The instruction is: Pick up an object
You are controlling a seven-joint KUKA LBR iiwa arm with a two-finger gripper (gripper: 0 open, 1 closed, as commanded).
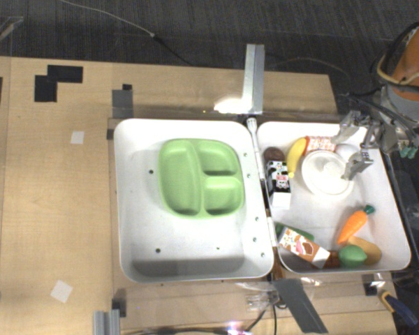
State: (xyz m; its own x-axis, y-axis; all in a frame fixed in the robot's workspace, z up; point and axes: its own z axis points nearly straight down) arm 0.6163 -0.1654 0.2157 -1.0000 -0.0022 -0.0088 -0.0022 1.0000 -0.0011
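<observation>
My gripper (pixel 355 145) hangs over the far right part of the right bin (pixel 391 187), fingers spread open with nothing between them. Just to its left lies a white bowl (pixel 325 172), and one fingertip (pixel 359 165) is at the bowl's right rim. A banana (pixel 297 155) and a red-and-white packet (pixel 320 144) lie beside the bowl. An orange carrot (pixel 353 225), a green round fruit (pixel 353 255), a tan item (pixel 371 248) and a small printed carton (pixel 302 245) rest at the bin's near end.
A dark small box (pixel 276 165) and a white card (pixel 280 200) lie along the right bin's left wall. The left bin (pixel 136 208) holds a green divided plate (pixel 199 176). A metal post (pixel 254 75) stands behind the bins.
</observation>
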